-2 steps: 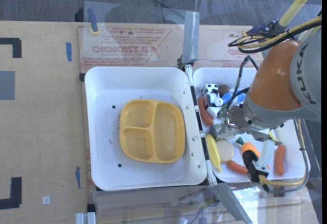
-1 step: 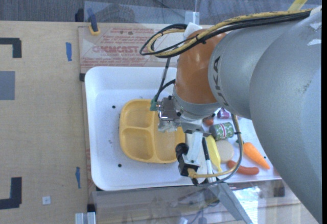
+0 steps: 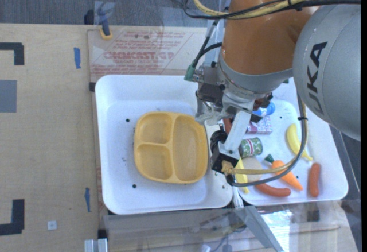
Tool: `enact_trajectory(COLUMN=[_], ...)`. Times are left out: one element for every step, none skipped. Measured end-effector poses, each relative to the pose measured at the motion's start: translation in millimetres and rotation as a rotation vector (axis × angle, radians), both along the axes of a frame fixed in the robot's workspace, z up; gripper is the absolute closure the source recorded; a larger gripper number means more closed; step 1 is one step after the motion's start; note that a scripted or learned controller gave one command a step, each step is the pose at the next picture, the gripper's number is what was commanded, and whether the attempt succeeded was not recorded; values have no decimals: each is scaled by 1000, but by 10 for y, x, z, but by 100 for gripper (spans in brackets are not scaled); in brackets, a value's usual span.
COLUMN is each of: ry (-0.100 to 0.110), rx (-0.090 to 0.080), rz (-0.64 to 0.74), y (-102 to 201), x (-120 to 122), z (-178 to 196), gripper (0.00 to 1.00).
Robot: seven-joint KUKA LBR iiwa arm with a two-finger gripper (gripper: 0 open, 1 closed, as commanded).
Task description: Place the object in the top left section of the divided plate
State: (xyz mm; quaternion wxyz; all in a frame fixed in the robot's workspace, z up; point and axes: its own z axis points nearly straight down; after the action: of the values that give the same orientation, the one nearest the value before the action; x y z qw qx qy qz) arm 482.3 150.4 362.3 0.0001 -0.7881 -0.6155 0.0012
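Your claw (image 3: 214,112) hangs at the seam between both bins (image 3: 109,130), beside the plate (image 3: 171,147). Open or closed, you cannot tell. The toys (image 3: 293,139) lie in the right-hand bin and the plate is bare, so pickup likely comes first.

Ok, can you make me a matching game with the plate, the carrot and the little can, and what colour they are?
Things:
1. divided plate
2. carrot
3. can

Colours:
A. green
B. yellow
C. orange

Pairs: 1-B, 2-C, 3-A.
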Motion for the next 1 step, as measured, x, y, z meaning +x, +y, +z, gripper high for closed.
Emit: enact_trajectory(ry=[1], rx=[0], rz=[163], y=[755], x=[-37], z=[-189], gripper=[100])
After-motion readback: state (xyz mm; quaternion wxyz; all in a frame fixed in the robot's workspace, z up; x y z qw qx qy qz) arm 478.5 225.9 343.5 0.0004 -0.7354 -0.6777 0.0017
